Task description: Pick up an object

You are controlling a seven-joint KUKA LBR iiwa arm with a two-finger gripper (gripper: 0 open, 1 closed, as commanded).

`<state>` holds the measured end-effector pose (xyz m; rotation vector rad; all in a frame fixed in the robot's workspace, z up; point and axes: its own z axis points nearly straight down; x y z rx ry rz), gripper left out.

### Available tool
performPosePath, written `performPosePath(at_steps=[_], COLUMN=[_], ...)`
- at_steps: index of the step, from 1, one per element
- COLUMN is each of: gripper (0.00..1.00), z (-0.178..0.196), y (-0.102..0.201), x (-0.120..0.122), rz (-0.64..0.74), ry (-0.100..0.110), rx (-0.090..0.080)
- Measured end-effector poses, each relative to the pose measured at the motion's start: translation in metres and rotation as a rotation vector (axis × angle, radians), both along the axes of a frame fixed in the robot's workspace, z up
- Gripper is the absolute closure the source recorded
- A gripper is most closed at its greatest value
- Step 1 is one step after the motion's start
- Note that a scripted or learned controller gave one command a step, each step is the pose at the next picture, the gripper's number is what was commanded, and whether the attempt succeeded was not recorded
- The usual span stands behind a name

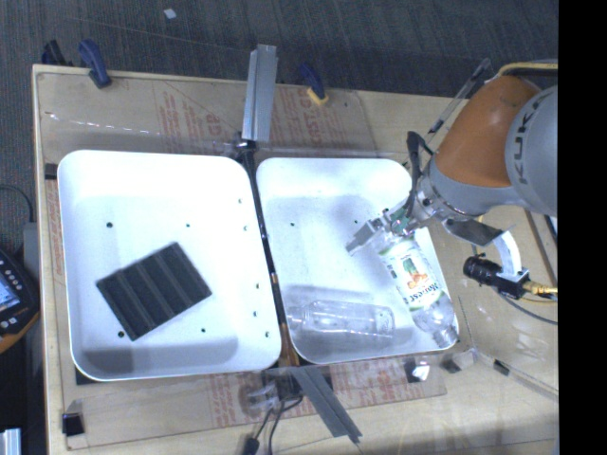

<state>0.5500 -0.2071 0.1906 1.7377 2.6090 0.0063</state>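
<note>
Gripper (381, 230) sits low in the right bin (313, 183), at the cap end of a labelled plastic bottle (414, 282) lying along the bin's right wall. Can't tell how it's set or whether it has the bottle. Clear empty bottle (341, 318) lies along the front wall. Ribbed black pad (154, 289) in left bin (142, 173).

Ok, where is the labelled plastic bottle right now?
The labelled bottle lies in the right bin, along its right wall, just below the gripper, with a clear bottle lying near the bin's front edge.
</note>
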Motion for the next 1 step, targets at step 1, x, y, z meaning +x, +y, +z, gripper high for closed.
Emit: performPosePath(at_steps=[1], gripper=[0.0], z=[0.0277], y=[0.0004], x=[-0.011], rz=[-0.18], ry=[-0.017], rx=[0.0])
